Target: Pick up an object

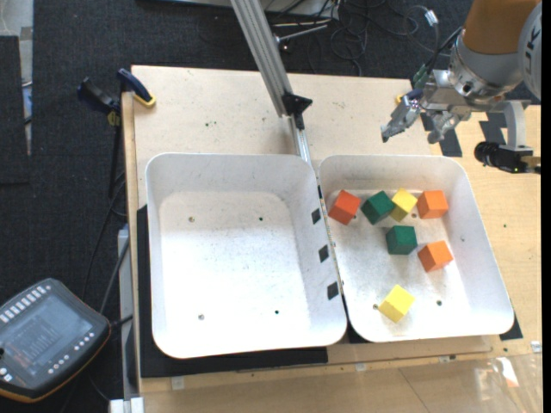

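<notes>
Seven little blocks are sitting in the right bin point(482, 304). An orange block point(345, 206), a green block point(377, 206), a yellow block point(404, 202) and another orange block point(433, 203) are lying in a row near the back. A second green block point(400, 239) is sitting just below them, with a third orange block point(436, 255) beside it. A second yellow block point(396, 303) is lying alone near the front. The left bin point(164, 256) is sitting beside it. The gripper point(419, 123) is hanging above the bench point(215, 110), behind the right bin, with its fingers spread apart and holding nothing.
</notes>
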Controlling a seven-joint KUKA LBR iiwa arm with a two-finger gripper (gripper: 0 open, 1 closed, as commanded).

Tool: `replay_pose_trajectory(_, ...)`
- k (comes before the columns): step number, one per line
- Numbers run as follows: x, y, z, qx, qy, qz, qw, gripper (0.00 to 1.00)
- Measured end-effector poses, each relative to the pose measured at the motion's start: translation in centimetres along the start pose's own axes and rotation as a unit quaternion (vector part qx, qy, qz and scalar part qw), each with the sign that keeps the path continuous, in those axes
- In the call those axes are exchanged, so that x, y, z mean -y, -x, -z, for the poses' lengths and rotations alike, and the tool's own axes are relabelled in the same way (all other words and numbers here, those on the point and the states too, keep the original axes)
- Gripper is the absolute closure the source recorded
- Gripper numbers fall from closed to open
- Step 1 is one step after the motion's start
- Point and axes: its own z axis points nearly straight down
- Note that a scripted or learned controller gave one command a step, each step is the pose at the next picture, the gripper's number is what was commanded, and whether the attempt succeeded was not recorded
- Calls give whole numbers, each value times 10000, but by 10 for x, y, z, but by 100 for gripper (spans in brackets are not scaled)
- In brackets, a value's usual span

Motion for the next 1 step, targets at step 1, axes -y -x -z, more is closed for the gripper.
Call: replay_pose_trajectory(1,0,0,0,1,-3,0,10000,0)
